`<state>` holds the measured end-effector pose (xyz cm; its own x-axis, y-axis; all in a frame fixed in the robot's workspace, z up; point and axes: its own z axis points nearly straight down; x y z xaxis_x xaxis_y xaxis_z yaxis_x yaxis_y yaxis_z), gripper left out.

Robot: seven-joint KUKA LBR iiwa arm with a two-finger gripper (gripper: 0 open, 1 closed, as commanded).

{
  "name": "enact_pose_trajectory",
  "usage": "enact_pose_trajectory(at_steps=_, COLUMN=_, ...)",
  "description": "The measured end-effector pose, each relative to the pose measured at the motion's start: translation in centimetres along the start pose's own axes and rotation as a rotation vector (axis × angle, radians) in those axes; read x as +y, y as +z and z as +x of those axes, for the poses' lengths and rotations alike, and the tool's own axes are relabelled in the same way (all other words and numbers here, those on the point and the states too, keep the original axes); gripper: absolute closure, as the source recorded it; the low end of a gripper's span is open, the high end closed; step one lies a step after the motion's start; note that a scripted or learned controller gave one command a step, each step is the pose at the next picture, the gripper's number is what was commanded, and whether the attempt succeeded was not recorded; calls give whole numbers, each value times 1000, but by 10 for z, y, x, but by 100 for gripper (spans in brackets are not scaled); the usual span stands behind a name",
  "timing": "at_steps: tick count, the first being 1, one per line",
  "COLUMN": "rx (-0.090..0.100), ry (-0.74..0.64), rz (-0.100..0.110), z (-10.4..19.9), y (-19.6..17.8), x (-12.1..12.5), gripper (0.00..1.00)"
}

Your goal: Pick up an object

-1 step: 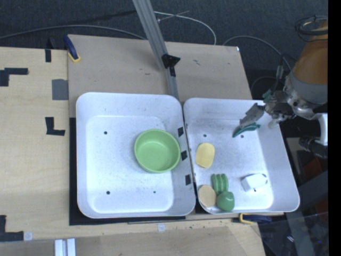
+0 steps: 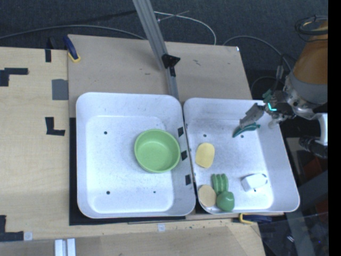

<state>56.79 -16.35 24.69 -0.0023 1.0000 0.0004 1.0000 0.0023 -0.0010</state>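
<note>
Bench: left bin holds green bowl; tool grip unclear.

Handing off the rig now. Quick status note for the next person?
Gripper: over the upper part of the right bin, nothing between its fingers.
Right bin holds a yellow piece, a green ridged piece, a green round piece, a tan disc and a white piece.
Left bin holds the green bowl.
Done: nothing picked yet.
Left: descend on one object, grasp, lift.
</note>
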Motion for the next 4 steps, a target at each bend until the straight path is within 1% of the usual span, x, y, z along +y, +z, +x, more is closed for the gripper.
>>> enact_pose_trajectory(at_steps=1, rx=-1, ry=2, rz=5, z=-4, y=45, x=-4, gripper=0)
enact_pose_trajectory(at_steps=2, rx=0, ry=1, rz=5, z=3, y=91, x=-8, gripper=0)
enact_pose_trajectory(at_steps=3, rx=1, ry=1, rz=7, z=2, y=155, x=-6, gripper=0)
enact_pose_trajectory(at_steps=4, rx=1, ry=-1, rz=3, z=3, y=142, x=-4, gripper=100)
